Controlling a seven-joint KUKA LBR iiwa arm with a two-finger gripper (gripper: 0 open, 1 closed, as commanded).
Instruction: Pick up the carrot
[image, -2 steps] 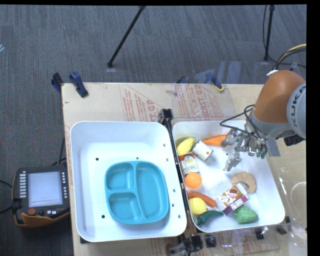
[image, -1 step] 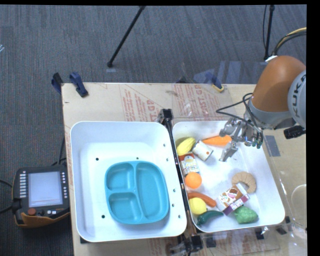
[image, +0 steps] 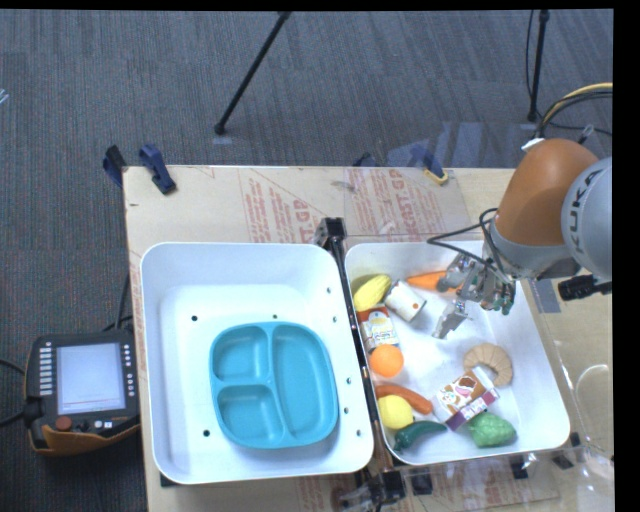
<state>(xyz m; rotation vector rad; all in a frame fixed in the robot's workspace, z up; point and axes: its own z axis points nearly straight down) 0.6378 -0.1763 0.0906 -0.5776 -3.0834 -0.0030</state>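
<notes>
I see my gripper (image: 452, 318) hanging low in the right bin (image: 545, 345), jaws spread and empty. The carrot (image: 428, 281) lies just beside them near the back wall, ungrasped.

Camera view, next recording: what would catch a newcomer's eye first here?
The grey arm with its orange band reaches in from the right, its gripper over the back of the right bin, close beside the carrot. That bin is crowded with toy food, including an orange, a yellow lemon and a green vegetable. In the left bin lies a blue divided plate.
</notes>
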